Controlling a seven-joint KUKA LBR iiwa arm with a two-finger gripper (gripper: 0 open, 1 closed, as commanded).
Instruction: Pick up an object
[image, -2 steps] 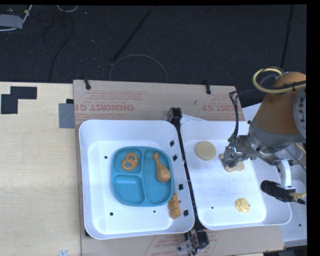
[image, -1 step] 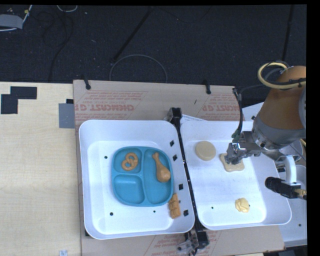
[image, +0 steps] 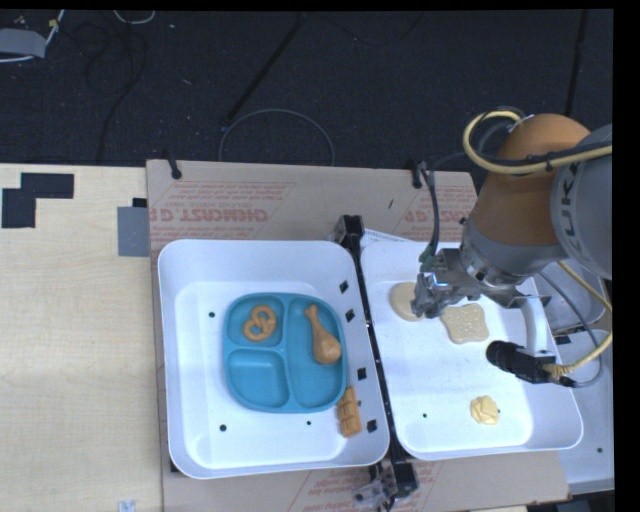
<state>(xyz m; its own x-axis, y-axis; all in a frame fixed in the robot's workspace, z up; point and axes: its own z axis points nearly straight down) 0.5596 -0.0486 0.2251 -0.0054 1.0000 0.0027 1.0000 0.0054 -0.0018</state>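
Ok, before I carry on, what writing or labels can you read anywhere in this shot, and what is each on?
Red print on the cardboard sheet above the bins: upside down and mirrored, too blurred to read.
Red print on the cardboard at the bottom edge: too small to read.
Dark letters on the arm: cut off, unreadable.

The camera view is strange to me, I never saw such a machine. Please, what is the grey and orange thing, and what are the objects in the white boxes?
It is a robot arm, seen from one camera above the bench. Its claw is low in the right bin, beside a round cracker and a square cracker. I cannot tell whether it holds anything. A small yellow piece lies nearer the front. The left bin holds a blue divided plate with a toy pretzel and drumstick; a brown piece lies beside the plate.
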